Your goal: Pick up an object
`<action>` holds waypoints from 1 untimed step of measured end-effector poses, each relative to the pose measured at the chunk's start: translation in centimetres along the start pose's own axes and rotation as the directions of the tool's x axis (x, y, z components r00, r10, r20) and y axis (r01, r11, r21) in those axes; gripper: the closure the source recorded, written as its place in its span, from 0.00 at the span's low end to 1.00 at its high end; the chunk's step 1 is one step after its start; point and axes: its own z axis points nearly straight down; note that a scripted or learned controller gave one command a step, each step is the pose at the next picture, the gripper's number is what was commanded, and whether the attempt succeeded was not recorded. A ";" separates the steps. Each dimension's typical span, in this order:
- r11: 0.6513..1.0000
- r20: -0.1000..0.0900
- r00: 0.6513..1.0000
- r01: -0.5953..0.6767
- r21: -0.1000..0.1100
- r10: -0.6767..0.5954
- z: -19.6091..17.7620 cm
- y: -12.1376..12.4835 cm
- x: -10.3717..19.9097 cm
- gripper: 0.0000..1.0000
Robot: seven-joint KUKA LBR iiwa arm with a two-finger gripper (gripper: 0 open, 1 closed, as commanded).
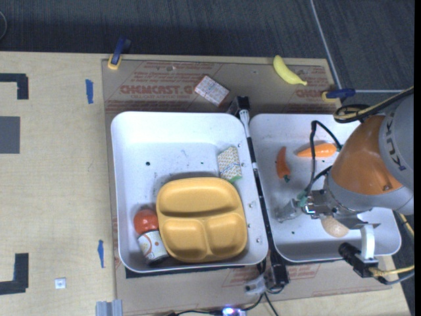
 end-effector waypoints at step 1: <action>1.000 0.000 1.000 0.000 0.000 0.000 0.0 0.0 0.0 0.00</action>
